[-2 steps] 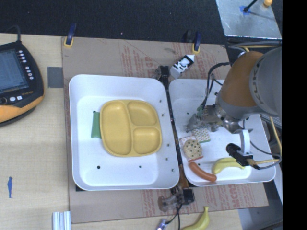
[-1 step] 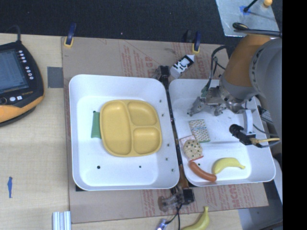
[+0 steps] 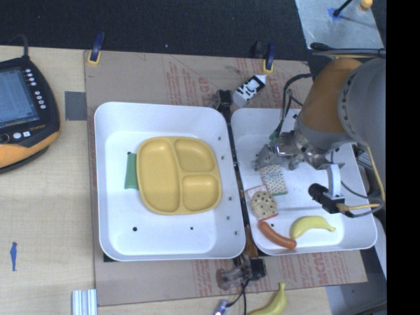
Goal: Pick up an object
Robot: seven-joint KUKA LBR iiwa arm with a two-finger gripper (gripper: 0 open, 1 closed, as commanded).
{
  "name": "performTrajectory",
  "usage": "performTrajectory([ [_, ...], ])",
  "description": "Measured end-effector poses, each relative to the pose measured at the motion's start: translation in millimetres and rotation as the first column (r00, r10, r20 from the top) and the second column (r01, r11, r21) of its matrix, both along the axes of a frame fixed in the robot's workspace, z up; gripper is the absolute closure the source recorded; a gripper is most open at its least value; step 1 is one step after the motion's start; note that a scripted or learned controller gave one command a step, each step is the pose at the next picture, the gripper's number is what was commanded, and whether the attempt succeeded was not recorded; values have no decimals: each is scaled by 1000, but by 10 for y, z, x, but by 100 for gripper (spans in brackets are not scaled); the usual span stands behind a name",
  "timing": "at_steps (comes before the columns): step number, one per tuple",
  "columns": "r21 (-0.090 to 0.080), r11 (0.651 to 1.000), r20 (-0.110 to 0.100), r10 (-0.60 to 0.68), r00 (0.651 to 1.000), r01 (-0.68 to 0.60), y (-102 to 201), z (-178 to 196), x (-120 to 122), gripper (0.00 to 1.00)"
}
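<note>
In the right bin (image 3: 244, 151) lie a patterned square piece (image 3: 273, 179), a dotted cracker-like square (image 3: 264, 204), a toy hot dog (image 3: 276, 235) and a yellow banana (image 3: 311, 226). My gripper (image 3: 272, 155) hangs low over the bin's upper middle, just above the patterned piece. Its tip is dark and partly hidden by the wrist. The grey arm with its orange band (image 3: 331, 104) covers the bin's right side.
The left bin (image 3: 111, 241) holds a yellow divided plate (image 3: 177, 174) with a green piece (image 3: 131, 170) poking out from under its left edge. A tablet pendant (image 3: 23, 110) lies at the far left. Another banana (image 3: 272, 302) lies on the bench below the bins.
</note>
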State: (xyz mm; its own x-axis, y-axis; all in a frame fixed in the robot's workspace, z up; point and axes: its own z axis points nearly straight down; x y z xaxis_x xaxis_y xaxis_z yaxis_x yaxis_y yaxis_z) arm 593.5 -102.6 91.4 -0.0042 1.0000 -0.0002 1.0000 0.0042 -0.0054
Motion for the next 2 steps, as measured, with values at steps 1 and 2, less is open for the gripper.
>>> performTrajectory([
  [1, 0, 1000, 0, 2, 1000, -2, 40, 1, -283, 0],
  [2, 1, 1000, 3, 0, 1000, 0, -207, 6, 280, 0],
])
